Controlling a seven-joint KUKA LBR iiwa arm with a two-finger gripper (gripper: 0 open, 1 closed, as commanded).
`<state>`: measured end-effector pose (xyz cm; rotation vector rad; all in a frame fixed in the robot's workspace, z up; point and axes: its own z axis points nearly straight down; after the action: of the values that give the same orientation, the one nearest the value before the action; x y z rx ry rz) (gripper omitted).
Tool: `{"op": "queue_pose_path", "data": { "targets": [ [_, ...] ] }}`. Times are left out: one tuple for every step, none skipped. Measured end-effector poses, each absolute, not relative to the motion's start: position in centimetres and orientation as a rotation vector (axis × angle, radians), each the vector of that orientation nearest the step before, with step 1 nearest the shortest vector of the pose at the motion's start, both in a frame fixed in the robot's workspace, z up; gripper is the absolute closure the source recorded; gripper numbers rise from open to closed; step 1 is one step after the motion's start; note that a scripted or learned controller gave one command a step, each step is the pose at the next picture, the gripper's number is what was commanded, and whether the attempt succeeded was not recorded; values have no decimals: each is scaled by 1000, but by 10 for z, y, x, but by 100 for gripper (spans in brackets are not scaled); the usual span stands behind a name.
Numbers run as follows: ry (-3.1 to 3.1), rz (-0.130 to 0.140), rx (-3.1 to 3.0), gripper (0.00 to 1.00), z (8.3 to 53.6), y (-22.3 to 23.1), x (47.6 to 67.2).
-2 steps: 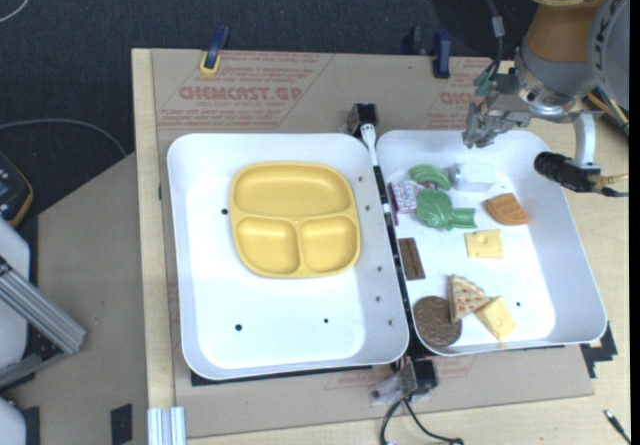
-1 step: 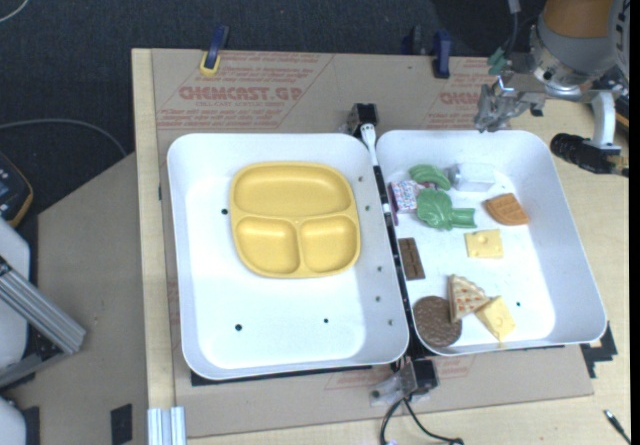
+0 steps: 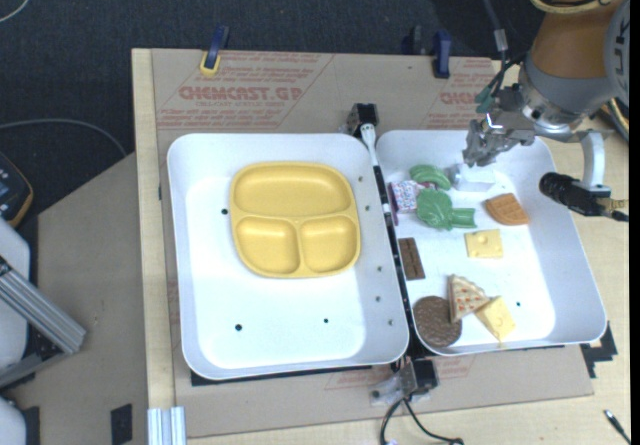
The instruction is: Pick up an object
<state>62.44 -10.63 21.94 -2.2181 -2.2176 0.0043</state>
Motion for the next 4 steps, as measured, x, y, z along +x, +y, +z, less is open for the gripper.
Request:
{"op": "queue_pose_path", "data": {
  "targets": [
    [-2220, 3, -2217, 100, 228, -84, 585],
    [-2222, 1, -2214, 100, 235, -46, 548],
    [-2217, 5, -2217, 100, 228, -27, 496],
    [-2220, 3, -2215, 100, 220, -2, 483]
  ]
}}
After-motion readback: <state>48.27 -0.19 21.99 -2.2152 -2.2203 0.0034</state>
